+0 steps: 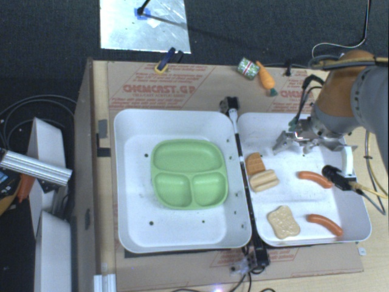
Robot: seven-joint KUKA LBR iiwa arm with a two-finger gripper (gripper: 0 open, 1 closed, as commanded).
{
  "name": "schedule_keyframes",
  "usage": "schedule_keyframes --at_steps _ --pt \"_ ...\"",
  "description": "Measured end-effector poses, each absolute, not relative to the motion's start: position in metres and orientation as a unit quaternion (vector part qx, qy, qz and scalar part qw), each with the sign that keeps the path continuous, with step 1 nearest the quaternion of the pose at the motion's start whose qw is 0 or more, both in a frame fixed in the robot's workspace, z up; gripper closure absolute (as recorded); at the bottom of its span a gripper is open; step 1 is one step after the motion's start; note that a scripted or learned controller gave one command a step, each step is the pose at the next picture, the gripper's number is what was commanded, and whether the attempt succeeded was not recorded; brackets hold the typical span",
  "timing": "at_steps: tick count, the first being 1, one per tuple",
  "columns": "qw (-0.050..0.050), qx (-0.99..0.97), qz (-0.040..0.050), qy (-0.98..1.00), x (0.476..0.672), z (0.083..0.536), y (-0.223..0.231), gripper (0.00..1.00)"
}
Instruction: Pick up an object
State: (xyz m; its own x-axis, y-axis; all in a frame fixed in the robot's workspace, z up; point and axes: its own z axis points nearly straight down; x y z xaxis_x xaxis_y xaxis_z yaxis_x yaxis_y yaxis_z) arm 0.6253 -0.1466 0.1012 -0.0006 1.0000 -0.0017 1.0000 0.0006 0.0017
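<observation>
Arm: grey, with an orange band (pixel 340 93), reaching in from 3 o'clock over the right bin (pixel 358 224).
Gripper (pixel 296 140): at the bin's 12 o'clock end, low over the white floor; its metal fingers look splayed wide and nothing shows between them.
Targets: any item counts. A bun (pixel 264 180) and a brown piece (pixel 254 162) lie touching at the bin's 9 o'clock wall; a cracker (pixel 284 221) sits at 6 o'clock; one sausage (pixel 315 179) lies near the middle toward 3 o'clock, another sausage (pixel 324 224) at 5 o'clock.
Nearest: the first sausage and the bun, at roughly 5 and 7 o'clock from the gripper, both apart from it.
Left bin (pixel 130 224): a green plate (pixel 189 173) in its middle, not needed here.
Off the bins: a carrot (pixel 267 78) and a small can (pixel 248 67) on the board at 12 o'clock.
Step, as I judge it: approach, target not yet settled.
Doing it well: choose the first sausage, which has bare floor all round; turn the fingers across its short width, centre over its middle, descend until the tips straddle it, then close and lift straight.
Risk: the bun and brown piece sit against the wall and each other, leaving little room for a finger; the cracker looks flat and hard to get under.
</observation>
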Motion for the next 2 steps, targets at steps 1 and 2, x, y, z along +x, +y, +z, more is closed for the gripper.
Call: schedule_keyframes --at_steps 1,2 --pt "0.002 0.707 -0.0001 0.707 0.619 0.085 -0.208 0.00" --pt "0.001 0.707 0.0002 0.707 0.560 0.104 -0.207 0.00"
